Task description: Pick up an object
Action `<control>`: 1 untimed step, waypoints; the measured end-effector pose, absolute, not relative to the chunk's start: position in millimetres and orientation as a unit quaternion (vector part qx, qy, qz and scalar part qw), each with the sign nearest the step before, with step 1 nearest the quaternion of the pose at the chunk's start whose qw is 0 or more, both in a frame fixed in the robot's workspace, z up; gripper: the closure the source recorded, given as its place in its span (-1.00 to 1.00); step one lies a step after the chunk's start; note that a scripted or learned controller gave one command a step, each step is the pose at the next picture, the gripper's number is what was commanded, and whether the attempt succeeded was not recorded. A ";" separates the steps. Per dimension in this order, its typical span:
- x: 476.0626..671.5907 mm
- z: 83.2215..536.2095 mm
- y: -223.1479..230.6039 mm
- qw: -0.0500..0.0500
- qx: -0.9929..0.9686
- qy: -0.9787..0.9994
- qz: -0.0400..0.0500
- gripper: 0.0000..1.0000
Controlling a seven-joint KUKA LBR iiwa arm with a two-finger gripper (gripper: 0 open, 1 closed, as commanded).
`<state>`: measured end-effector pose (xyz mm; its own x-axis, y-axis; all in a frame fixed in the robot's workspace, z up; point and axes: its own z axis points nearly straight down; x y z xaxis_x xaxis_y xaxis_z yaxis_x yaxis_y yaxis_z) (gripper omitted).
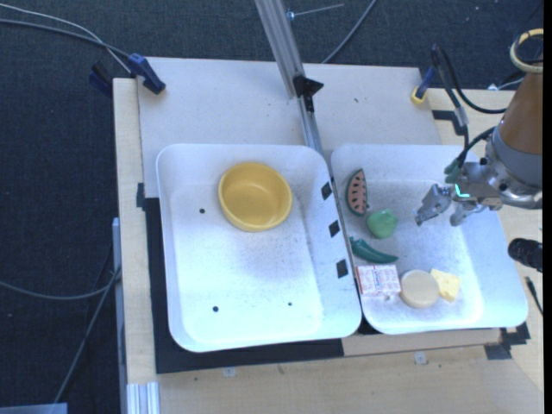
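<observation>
The green ball (382, 223) lies in the right bin (492, 309) between a watermelon slice (356, 191) and a green pepper (373, 250), and beside it to the right we see the end effector (441, 213) hovering released, grasping nothing.

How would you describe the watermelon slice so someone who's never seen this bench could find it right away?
Start at the right-hand shallow white bin and go to its far left corner, beside the divider between the bins. The red, green-rinded toy watermelon slice lies there, above the round green ball. It is the only red, half-moon-shaped piece.
</observation>
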<state>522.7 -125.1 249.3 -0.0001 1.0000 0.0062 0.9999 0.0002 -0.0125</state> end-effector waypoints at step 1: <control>523.4 251.0 -125.1 0.005 -0.707 -0.707 0.001 -1.00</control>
